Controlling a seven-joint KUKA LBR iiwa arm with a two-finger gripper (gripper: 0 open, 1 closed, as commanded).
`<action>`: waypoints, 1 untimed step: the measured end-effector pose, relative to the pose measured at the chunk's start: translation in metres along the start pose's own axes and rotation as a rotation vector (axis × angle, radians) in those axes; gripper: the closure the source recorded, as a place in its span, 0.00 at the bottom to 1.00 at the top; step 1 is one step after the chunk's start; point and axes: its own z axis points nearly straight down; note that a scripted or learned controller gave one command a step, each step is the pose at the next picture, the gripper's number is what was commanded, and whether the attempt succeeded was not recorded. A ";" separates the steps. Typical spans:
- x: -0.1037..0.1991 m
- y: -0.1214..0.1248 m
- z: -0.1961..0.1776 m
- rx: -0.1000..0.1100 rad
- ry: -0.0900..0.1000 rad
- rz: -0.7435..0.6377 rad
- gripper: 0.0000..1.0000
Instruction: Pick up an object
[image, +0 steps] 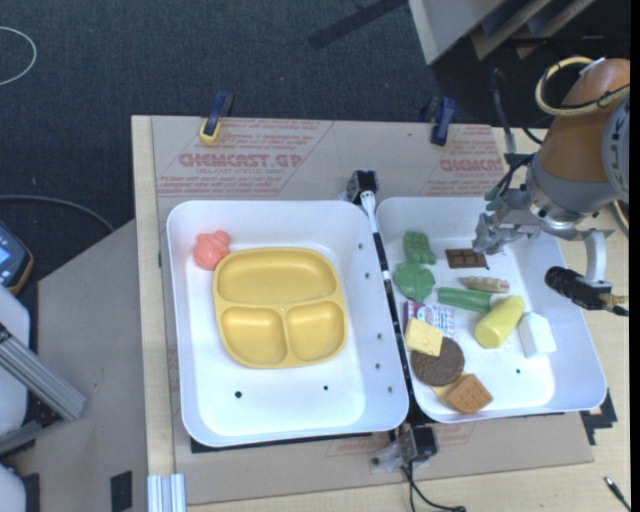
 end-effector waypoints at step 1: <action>-0.006 0.011 -0.056 -0.002 -0.001 0.000 1.00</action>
